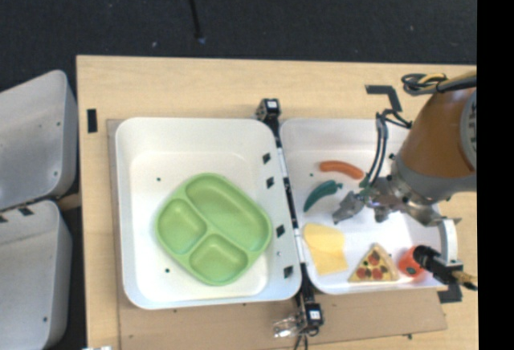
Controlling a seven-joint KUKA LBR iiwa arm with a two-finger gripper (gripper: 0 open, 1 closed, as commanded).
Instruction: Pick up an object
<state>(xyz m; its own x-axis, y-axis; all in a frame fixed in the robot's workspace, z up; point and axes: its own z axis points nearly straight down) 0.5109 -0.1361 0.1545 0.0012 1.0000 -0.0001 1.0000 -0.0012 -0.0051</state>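
The claw (pixel 361 213) is hanging low over the right bin (pixel 365 128), its jaws appearing spread and gripping nothing; no toy is sitting between them. Just beside it at ten o'clock a green pepper (pixel 321 194) is lying on the bin floor, and that is looking like the nearest thing to pick up. An orange chilli (pixel 341 169) is lying a little farther off at eleven o'clock. A yellow wedge (pixel 325 249) is resting at seven o'clock; a pizza slice (pixel 373 266) is lying at five o'clock; a small red piece (pixel 410 260) is sitting at four o'clock near the bin's rim.

Far out at nine o'clock, a green divided plate (pixel 213 229) is lying in the left bin (pixel 140 140); both bins are sitting on the wooden worktop (pixel 201 87).

For a clean grasp, I judge the claw is needing to shift toward ten o'clock until it is straddling the pepper's narrow body, jaws crossing its length, before descending and closing; closing where it is hanging now is likely catching only air.
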